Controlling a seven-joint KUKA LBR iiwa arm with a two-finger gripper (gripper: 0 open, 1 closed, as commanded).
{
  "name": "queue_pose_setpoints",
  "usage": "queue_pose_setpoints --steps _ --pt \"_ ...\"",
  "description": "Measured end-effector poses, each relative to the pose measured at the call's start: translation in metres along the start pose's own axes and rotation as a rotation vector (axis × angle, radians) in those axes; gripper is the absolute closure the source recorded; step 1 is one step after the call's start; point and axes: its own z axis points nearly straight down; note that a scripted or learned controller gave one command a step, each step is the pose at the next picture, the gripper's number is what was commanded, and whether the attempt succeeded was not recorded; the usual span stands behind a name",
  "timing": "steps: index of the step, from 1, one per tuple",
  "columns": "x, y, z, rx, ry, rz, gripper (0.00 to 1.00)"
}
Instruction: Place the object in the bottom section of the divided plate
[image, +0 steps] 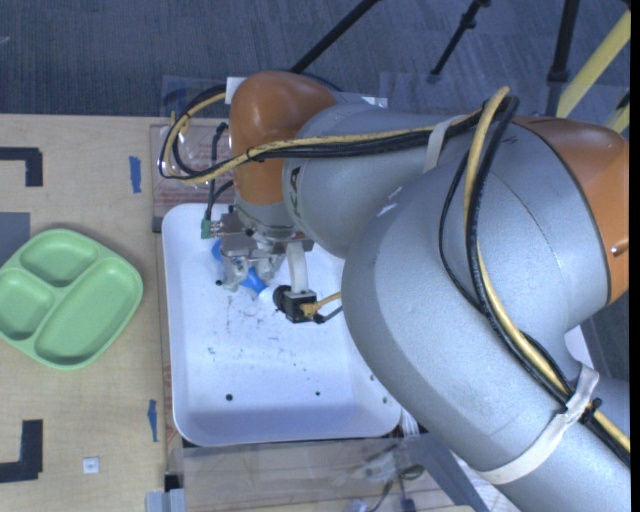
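Note:
The green divided plate (68, 297) lies on the wooden bench at the left, outside the bins, with two small sections at its upper left and one large section at its lower right. My gripper (256, 272) hangs low over the upper part of the white bin (260, 400). A small blue object (256, 284) shows right under the gripper, partly hidden by it. I cannot tell whether it is held or lying on the bin floor.
A small black part with a yellow wire (296, 304) sits just right of the gripper. The arm's grey body covers the right of the view and the second bin. Dark specks dot the bin floor. Blue tape marks (135, 172) are on the bench.

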Motion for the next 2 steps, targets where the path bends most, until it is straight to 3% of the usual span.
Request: queue_pose_setpoints --steps 1,2 --pt "0.002 -0.001 -0.011 -0.002 -0.001 -0.004 1.00" --pt "-0.019 0.001 0.007 -0.032 0.034 0.019 1.00"
